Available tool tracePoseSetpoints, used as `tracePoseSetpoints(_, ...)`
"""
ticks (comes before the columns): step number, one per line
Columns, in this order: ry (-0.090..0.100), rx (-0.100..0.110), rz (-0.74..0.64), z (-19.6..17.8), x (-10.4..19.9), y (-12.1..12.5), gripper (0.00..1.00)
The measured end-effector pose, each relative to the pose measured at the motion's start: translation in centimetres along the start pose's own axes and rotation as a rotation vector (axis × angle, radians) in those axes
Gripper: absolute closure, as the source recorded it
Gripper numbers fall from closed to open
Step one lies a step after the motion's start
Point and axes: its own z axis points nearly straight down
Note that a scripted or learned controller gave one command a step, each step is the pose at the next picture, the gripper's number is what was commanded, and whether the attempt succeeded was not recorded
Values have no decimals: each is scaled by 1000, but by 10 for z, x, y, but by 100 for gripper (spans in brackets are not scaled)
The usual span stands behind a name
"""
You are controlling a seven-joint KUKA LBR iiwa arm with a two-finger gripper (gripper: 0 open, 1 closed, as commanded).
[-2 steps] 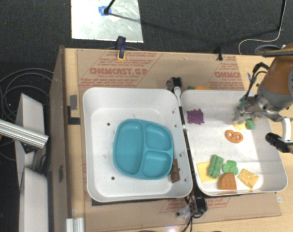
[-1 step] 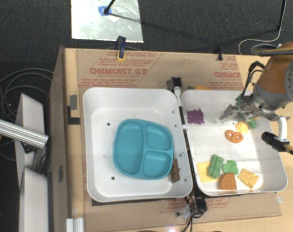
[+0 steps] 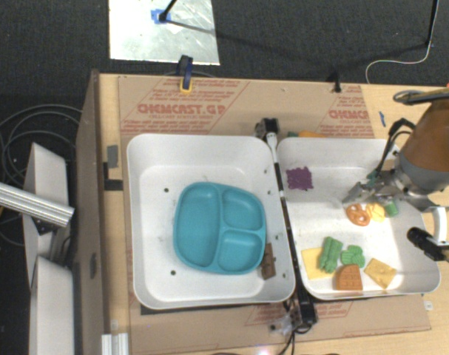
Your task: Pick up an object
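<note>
Dark carpet around tabletop (image 3: 209, 106); two white bins. Claw (image 3: 363, 194) low in right bin (image 3: 335, 279), fingers state cannot tell. Pretzel (image 3: 359, 214) touching just below claw tip, nearest pick. Purple toy (image 3: 299, 177) lies left, well apart. Blue plate (image 3: 219, 228) in left bin (image 3: 154, 191).
</note>
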Motion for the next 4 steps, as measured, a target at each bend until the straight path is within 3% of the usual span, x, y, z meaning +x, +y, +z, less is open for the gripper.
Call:
tracePoseSetpoints(1, -9, -5, 0, -12, -3, 2, 100)
tracePoseSetpoints(2, -8, -3, 0, -11, -3, 1, 0)
tracePoseSetpoints(3, -7, 5, 0, 2, 55, -13, 0)
tracePoseSetpoints(4, 6, 29, 4, 7, 94, -79, 0)
